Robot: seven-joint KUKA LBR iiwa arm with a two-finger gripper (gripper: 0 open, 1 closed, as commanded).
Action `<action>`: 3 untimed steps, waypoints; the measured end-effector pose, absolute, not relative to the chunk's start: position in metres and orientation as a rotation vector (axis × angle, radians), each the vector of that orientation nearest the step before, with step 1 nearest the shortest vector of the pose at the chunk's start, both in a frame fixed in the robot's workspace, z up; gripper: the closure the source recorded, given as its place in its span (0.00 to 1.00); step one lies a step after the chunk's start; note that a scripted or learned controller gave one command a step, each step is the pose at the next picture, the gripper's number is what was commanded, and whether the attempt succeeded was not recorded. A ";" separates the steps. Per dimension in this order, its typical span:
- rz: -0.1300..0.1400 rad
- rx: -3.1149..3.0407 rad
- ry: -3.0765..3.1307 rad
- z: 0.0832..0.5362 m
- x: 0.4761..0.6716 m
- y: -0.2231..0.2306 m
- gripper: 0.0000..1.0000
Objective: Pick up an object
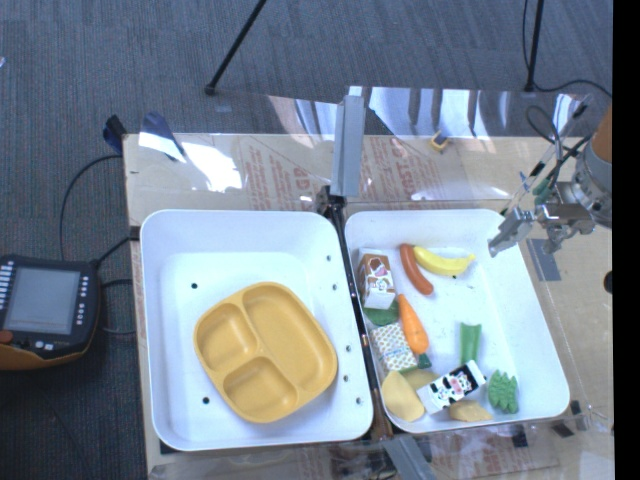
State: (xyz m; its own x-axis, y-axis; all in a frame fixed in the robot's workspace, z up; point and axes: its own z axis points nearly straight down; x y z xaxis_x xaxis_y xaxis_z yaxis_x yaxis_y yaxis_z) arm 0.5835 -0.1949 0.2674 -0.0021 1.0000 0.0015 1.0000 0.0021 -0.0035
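Right now my pincer [507,236] hangs over the upper right rim of the right bin [530,313], reaching in from the bench's right side. Its tip is small and blurred against the white wall, so I cannot tell how wide it stands, and I see nothing caught in it.

I take the toy carrot [412,325] near the middle of that bin as my landmark. Just up from the carrot lies a red sausage [416,268], and beside that, further toward my pincer, a yellow banana [443,260]. Left of the carrot's top stands a small brown and white carton [377,279], close to the bin's left wall. A green leaf-like piece [380,316] sits touching the carrot's left side, with a checkered packet [394,346] below it. Right of the carrot, apart from it, is a green pepper-like piece [469,341]. Below the carrot sit a pale yellow wedge [402,396] and a black and white cow-pattern carton [451,386]; a leafy green toy [503,391] lies further right of those, near the bin's lower right corner.

Well left of the carrot, in the left bin [170,258], rests a yellow divided plate [265,349] with three compartments.
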 end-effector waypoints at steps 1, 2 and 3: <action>0.011 -2.128 -2.293 0.123 0.587 -0.162 0.00; 0.002 -1.951 -2.457 0.085 0.643 -0.133 0.00; 0.000 -1.951 -2.458 0.096 0.644 -0.133 1.00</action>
